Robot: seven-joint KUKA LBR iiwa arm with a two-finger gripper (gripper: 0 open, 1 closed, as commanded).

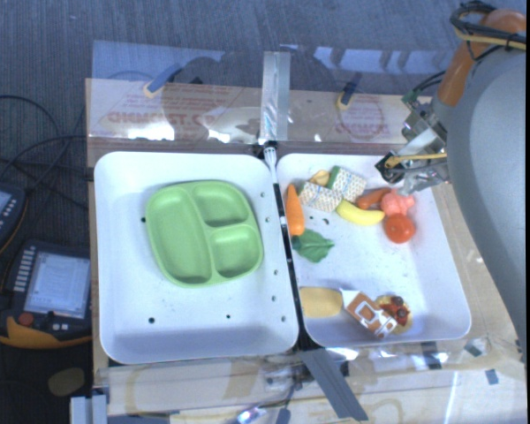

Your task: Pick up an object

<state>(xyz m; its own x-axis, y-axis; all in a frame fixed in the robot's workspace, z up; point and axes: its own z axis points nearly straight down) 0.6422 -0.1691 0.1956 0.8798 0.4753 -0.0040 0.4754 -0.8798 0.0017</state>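
Note:
The right bin [442,272] holds several toy foods. At its far side lie an orange carrot [294,210], a waffle piece [319,194], a pale cube [348,184], a yellow banana [360,215], an orange sausage [372,200], a pink piece [395,203] and a red tomato [400,229]. A green leaf [314,246] sits near the middle. By the near edge are a tan bread piece [321,303] and a pizza slice [380,314]. My gripper [412,170] hangs over the bin's far right corner, just above and right of the pink piece.
The left bin [124,307] carries a green divided plate [203,232]. The grey arm [499,175] fills the right side beyond the right bin. A raised ridge [283,263] separates the two bins. A tablet [53,281] and cables lie left of the bench.

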